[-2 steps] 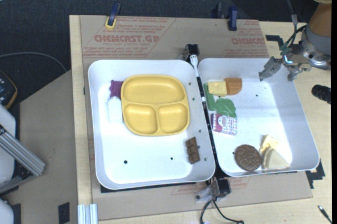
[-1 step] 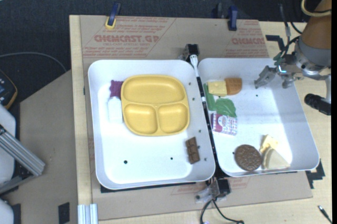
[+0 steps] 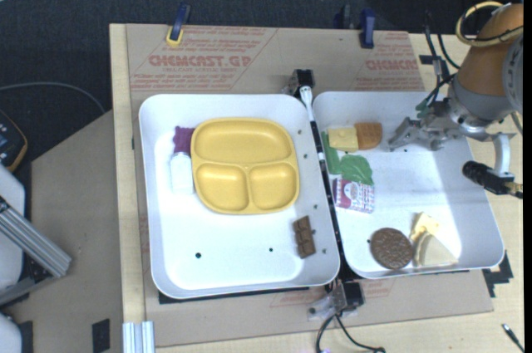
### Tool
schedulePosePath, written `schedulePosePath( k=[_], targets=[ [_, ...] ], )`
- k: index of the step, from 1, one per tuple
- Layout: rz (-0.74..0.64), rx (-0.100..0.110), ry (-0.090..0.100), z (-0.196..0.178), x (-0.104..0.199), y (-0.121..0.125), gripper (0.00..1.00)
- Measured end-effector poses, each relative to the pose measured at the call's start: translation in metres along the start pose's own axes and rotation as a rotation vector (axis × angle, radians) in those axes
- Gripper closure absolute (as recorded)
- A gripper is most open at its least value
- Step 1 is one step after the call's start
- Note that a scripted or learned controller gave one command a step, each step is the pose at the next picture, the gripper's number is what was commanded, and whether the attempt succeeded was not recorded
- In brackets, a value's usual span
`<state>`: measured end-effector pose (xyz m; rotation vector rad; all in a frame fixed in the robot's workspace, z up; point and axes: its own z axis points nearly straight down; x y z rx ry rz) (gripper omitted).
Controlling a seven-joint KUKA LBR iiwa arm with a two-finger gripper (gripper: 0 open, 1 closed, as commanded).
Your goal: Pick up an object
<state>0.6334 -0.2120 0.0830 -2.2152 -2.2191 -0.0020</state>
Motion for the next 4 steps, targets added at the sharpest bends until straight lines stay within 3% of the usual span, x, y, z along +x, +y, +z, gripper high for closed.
schedulePosePath(
  k=[1,4],
  targets=[
    [-0.001,-0.003,-0.004,-0.013,-0.001,0.0,1.0],
    [0.001,-0.01,-0.008,-0.145,-0.01,-0.002,1.0]
  ],
)
